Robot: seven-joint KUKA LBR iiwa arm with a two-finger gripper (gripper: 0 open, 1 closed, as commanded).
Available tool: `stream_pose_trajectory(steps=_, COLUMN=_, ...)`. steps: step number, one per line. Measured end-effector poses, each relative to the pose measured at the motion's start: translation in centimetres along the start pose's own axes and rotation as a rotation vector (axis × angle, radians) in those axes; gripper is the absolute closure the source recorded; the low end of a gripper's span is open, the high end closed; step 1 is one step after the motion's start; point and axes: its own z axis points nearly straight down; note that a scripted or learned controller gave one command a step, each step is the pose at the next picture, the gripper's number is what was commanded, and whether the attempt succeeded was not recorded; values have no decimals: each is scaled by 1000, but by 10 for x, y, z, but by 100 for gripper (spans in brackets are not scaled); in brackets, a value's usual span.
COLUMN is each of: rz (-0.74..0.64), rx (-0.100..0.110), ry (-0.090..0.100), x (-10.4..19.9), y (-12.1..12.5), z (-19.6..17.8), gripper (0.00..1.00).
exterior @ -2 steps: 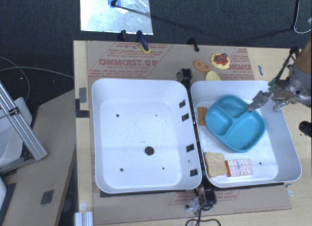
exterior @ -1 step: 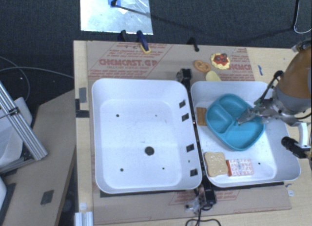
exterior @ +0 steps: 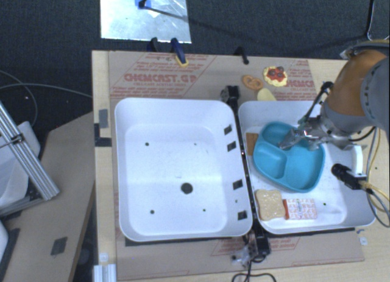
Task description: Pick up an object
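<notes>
The arm [exterior: 365, 86] runs off the view's right edge.

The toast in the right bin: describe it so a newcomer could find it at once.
Start at the right bin, the one the gripper reaches into. Below the blue tray, along the bin's near wall, two flat things lie side by side. The toast is the left one: a tan, speckled square, while its neighbour, a packet, is white with red print.
</notes>
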Motion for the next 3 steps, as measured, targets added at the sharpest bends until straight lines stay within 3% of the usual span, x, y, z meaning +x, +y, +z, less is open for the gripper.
stream_pose_trajectory(steps=1, rz=-13, rx=4, ry=-3, x=48, y=64, z=8, gripper=0)
stream_pose_trajectory(steps=2, rz=0, rx=-12, ry=-8, x=61, y=20, z=4, gripper=0)
stream_pose_trajectory(steps=3, rz=5, rx=-39, ry=-9, x=48, y=-84, z=-1, gripper=0)
